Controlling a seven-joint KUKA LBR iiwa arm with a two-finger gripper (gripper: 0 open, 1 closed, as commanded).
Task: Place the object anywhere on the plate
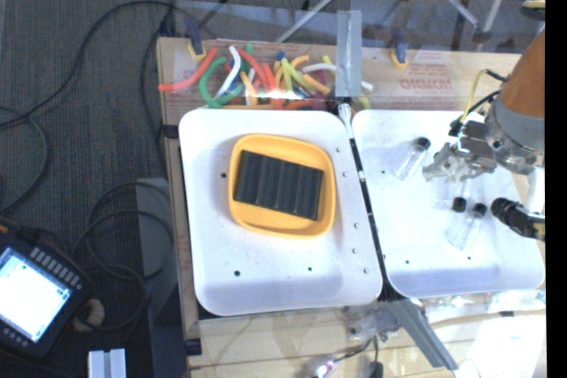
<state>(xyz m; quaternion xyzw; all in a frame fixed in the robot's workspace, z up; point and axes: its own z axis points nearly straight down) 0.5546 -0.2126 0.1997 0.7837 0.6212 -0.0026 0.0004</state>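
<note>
Your worktop (pixel 266 341) carries two bins; the claw (pixel 461 159) hovers right of the yellow plate (pixel 282 189), which already holds a dark slab (pixel 278 183). Claw state: cannot tell. A grab could slip off those small clear objects (pixel 461 230).

Dark block (pixel 278 183) on yellow plate (pixel 244 215), left bin (pixel 266 279).
</note>
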